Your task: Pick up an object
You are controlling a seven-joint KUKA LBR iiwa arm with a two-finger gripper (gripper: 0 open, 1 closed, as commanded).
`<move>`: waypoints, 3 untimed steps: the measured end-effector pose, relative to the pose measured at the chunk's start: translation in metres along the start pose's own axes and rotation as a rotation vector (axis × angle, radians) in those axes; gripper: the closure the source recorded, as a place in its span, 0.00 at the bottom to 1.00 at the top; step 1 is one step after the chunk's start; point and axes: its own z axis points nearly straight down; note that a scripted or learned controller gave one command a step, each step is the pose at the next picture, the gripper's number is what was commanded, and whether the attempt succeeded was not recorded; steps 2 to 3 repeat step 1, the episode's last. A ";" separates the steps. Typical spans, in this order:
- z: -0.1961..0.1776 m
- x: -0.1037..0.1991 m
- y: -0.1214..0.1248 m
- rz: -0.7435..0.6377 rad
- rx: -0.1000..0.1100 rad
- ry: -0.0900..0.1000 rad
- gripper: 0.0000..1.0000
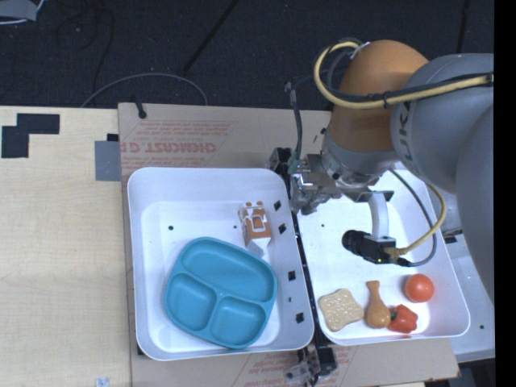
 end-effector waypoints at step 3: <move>0.004 0.044 0.021 0.000 0.000 -0.001 1.00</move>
